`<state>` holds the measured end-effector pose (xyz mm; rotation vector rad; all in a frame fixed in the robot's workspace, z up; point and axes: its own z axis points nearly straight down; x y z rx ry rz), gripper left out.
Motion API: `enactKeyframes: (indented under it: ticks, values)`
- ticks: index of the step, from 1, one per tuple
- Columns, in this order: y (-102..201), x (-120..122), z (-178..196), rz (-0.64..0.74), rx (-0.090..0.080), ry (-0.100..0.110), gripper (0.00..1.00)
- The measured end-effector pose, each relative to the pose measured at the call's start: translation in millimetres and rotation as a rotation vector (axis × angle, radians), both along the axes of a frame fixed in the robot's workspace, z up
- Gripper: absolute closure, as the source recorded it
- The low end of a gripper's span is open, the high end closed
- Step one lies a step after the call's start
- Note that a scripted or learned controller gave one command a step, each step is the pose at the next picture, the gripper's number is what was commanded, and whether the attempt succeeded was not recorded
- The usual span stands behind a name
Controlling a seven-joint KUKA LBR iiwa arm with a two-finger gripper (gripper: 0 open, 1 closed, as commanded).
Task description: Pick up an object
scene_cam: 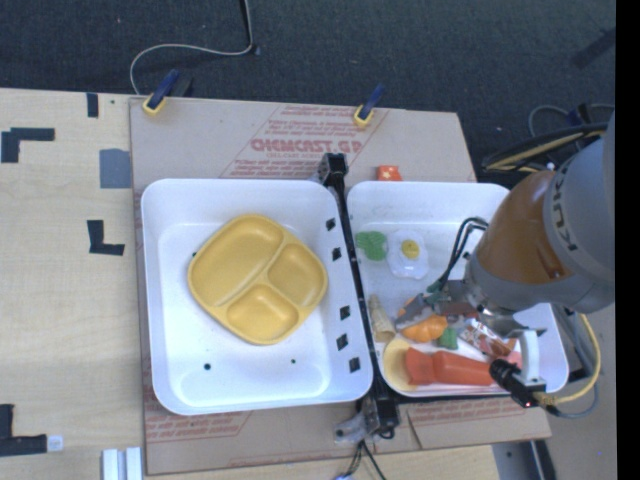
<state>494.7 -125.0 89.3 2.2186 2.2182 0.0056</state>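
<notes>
The red-orange piece (455, 369) lies at the near edge of the right bin (430, 196), about six o'clock in it, touching an orange item (428, 329) just beyond. The end effector (478, 325) is low in this heap at roughly five o'clock; its opening cannot be told. The pile is crowded — a grasp could catch two things or slip off both. Farther, at eleven o'clock, a green piece (371, 244) and a clear lid (409, 255) lie apart — easier targets. The yellow tray (258, 279) fills the left bin (160, 298).
</notes>
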Motion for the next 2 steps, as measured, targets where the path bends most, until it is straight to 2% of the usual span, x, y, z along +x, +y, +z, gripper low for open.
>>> enactKeyframes:
  ticks: [1, 2]
  values:
    - [0, 1, 11, 0.001, -0.002, -0.004, 1.0]
    - [73, 45, 99, 0.007, 0.0, 0.001, 1.0]
